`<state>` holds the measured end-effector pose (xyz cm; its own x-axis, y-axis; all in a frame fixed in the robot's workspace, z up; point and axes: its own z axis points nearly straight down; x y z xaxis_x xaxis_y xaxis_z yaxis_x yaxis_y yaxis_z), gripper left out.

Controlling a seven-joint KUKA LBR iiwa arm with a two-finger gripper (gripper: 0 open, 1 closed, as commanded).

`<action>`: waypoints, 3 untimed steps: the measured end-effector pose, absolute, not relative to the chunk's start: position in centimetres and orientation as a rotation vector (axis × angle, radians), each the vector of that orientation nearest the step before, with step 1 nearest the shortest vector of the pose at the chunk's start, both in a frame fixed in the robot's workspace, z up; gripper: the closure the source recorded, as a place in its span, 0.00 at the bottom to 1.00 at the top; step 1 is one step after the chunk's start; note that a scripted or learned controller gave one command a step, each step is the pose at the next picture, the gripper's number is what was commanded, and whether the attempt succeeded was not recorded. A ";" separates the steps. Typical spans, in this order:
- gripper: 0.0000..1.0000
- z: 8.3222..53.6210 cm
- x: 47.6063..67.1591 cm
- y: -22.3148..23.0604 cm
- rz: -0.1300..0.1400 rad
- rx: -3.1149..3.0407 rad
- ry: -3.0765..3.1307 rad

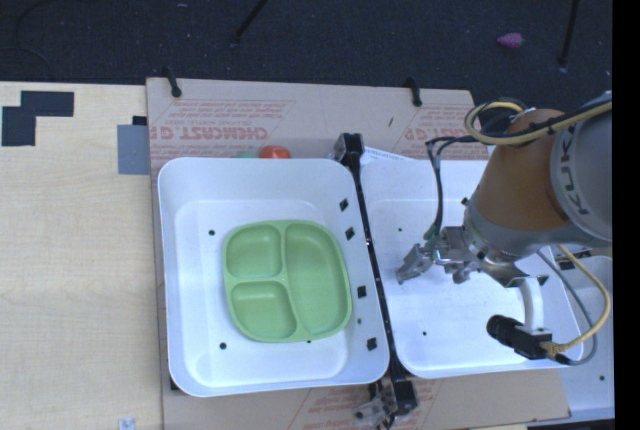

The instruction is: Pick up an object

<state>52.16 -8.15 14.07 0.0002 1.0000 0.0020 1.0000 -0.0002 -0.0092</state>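
Grey arm (530, 188) over right bin (450, 338), grip state impossible to tell, green divided plate (287, 280) in left bin (190, 318)

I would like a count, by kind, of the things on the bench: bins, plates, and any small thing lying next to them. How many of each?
White bins: 2, one holding the plate and one beside it
Green plate: 1
Small red thing: 1, just behind the far rim of the plate's bin
Total: 4
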 end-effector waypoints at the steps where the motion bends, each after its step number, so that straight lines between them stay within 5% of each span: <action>1: 0.00 8.7 52.0 -8.0 0.007 -2.217 -2.216; 2: 1.00 10.0 52.1 -8.2 0.005 -2.227 -2.208; 3: 1.00 16.2 52.4 -8.6 -0.002 -2.222 -2.223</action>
<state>52.44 -8.58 16.19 -0.0005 1.0000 -0.0001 1.0000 0.0005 0.0018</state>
